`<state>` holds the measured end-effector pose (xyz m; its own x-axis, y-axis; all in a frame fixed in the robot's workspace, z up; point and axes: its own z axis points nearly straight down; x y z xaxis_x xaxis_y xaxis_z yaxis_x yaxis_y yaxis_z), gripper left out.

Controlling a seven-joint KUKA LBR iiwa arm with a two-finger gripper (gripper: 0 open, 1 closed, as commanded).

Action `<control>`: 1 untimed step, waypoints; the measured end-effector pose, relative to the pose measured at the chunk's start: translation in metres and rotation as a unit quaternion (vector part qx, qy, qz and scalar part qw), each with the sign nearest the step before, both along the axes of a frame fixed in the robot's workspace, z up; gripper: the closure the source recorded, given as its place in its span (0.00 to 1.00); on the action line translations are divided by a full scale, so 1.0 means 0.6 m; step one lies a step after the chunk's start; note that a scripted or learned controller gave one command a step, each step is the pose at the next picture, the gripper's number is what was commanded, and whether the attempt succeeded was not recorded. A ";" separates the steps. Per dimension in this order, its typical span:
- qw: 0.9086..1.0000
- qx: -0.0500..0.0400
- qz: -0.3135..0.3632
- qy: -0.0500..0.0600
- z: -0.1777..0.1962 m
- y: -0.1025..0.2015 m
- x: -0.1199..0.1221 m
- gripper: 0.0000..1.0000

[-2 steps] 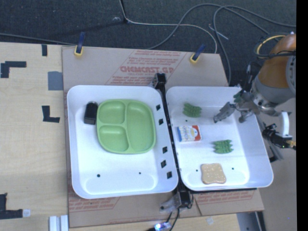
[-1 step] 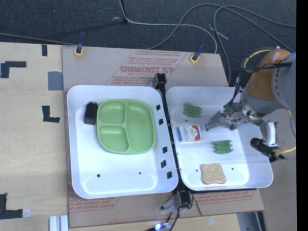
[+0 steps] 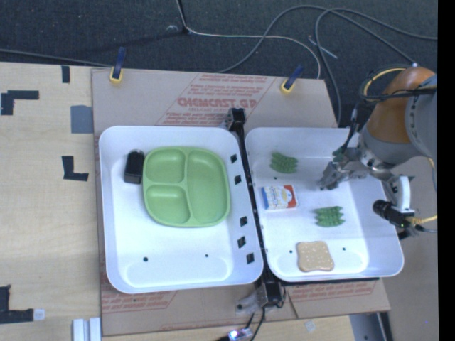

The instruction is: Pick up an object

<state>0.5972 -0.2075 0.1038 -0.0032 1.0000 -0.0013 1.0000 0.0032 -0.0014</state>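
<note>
Two green pieces [image 3: 284, 163] [image 3: 329, 217] flank claw [image 3: 329, 181]; finger state unclear, nothing visibly held.

Your arm [image 3: 398, 119] enters from 3 o'clock | orange band sits high at about 2 o'clock, grey wrist bends down and toward 9 o'clock | gripper [image 3: 330, 177] hangs low right of frame centre, tips pointing toward 8 o'clock | nothing visible between them | finger spread too blurred for you to judge
</note>
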 end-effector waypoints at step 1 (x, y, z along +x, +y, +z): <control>1.000 0.000 -0.001 -0.002 0.077 0.010 -0.008 1.00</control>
<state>0.5926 -0.2018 0.1502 -0.0014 1.0000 -0.0009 1.0000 0.0014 0.0035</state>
